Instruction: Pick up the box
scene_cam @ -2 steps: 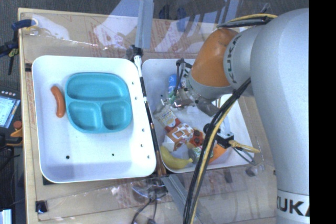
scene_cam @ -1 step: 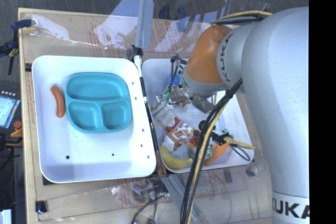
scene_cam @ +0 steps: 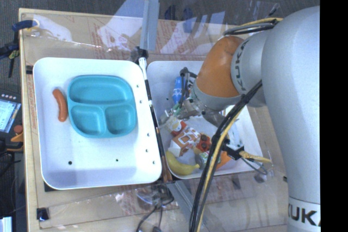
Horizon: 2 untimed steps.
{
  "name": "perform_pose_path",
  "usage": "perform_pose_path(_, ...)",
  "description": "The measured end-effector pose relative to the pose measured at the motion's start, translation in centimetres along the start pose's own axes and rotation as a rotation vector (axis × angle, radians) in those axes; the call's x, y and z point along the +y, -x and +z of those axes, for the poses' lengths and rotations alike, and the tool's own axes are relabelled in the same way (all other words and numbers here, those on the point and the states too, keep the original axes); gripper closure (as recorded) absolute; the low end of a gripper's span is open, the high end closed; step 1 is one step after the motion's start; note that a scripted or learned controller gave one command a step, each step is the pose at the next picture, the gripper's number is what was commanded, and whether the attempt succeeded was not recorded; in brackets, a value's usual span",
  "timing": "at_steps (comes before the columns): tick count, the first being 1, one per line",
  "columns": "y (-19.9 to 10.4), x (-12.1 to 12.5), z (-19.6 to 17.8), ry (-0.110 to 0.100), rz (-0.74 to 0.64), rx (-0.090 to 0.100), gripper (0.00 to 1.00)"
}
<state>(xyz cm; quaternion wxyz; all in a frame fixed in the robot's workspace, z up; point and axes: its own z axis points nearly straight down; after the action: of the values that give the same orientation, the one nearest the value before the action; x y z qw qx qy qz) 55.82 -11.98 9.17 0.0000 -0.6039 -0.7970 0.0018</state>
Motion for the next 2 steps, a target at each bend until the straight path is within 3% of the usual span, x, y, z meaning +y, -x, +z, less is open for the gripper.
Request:
perform_pose_path(1, -0.26, -2.51, 0.15, -0.002, -0.016, 0.004, 0.0)
perform_pose_path(2, -0.27, -2.58, -0.7, -0.005, -0.021, 0.005, 1.0)
